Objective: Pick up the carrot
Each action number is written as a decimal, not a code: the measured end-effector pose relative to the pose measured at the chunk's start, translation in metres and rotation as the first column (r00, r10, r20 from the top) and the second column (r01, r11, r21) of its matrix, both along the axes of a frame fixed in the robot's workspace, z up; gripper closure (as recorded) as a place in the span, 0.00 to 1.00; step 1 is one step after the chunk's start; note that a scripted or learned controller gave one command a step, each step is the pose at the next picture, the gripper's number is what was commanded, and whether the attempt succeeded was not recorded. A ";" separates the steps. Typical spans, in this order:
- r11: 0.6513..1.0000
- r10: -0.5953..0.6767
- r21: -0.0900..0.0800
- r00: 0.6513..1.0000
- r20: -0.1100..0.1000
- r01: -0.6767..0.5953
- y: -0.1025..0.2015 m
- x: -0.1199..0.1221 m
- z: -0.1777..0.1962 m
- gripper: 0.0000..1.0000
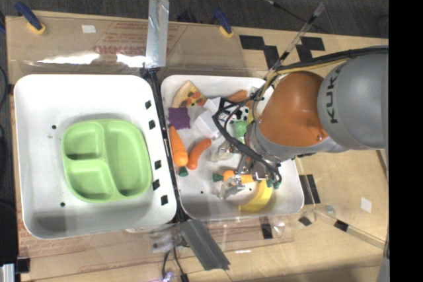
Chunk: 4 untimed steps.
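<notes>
The carrot (177,147) is orange with a green stub at its near end. It lies lengthwise along the left wall of the right bin (198,207). My gripper (234,186) hangs low over the near middle of that bin, to the right of the carrot and apart from it. Metal parts of the gripper sit beside a small orange and green piece (227,176) and just left of a yellow banana (258,198). The grey arm with its orange band (291,117) covers the bin's right side.
An orange-red sausage (197,154) lies right beside the carrot. A purple toy (178,118) and a pizza slice (189,95) sit at the far left of the right bin. The left bin (33,102) holds a green divided plate (106,159).
</notes>
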<state>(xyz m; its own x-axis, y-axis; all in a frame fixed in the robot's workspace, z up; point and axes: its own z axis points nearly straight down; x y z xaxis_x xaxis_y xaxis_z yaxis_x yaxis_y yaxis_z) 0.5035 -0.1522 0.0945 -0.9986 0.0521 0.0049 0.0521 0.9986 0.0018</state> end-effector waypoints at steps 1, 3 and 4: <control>0.943 0.334 0.001 0.943 0.002 -0.334 0.026 -0.025 -0.004 0.00; 0.876 0.483 -0.009 0.876 0.012 -0.483 0.058 -0.008 0.156 1.00; 0.875 0.485 -0.007 0.874 0.010 -0.485 0.058 -0.007 0.164 1.00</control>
<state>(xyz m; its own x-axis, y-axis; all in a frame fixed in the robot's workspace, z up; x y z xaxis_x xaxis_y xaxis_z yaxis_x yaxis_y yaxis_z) 0.4965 -0.0941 0.2588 -0.8986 -0.4387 -0.0059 -0.4387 0.8986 -0.0048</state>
